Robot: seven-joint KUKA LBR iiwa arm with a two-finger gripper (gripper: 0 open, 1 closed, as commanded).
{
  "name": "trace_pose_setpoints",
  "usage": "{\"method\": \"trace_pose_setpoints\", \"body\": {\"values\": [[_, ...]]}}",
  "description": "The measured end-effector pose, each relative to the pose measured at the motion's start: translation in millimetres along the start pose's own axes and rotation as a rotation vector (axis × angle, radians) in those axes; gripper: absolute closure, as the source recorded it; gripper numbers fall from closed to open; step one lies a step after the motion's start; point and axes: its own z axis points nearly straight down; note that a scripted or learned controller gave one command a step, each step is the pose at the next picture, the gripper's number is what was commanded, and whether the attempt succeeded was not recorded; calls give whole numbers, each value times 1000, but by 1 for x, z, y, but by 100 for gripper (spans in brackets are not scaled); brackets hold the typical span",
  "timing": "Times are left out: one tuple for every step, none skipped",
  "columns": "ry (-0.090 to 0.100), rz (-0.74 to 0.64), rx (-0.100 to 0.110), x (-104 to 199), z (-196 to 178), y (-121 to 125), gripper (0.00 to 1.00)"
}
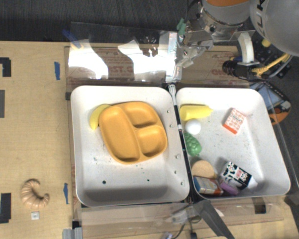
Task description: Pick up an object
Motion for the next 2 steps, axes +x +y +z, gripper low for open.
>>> {"method": "trace_pose_setpoints", "body": {"values": [[1, -475, 4, 15, 8, 0, 100], [-2, -895, -3, 39, -6, 4, 100]]}}
